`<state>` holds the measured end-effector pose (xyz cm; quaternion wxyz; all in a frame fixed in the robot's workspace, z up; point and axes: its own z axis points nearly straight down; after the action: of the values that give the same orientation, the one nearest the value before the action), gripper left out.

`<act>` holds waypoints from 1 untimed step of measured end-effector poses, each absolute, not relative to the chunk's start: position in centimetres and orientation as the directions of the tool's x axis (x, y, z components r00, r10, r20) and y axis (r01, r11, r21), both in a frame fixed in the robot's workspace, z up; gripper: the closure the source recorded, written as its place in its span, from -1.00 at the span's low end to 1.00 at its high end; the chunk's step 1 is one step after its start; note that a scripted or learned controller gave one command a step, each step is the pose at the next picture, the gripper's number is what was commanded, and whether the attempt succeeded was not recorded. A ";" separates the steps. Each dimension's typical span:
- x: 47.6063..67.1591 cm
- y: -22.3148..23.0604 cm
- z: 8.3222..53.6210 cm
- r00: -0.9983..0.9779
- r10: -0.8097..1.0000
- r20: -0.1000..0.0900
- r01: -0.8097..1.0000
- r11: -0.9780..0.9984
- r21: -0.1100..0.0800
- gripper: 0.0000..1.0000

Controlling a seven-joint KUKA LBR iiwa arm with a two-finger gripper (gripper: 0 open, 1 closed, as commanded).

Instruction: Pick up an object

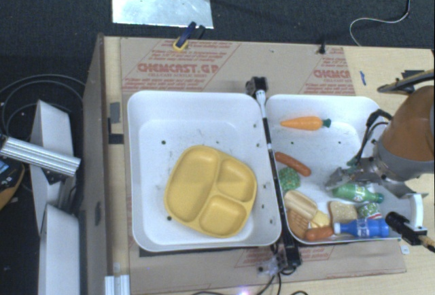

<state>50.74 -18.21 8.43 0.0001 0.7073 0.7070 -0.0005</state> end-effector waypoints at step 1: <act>51.0 -18.0 9.5 -0.003 1.000 0.002 1.000 0.003 0.005 1.00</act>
<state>50.99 -17.98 9.51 0.0012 0.7062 0.7080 0.0024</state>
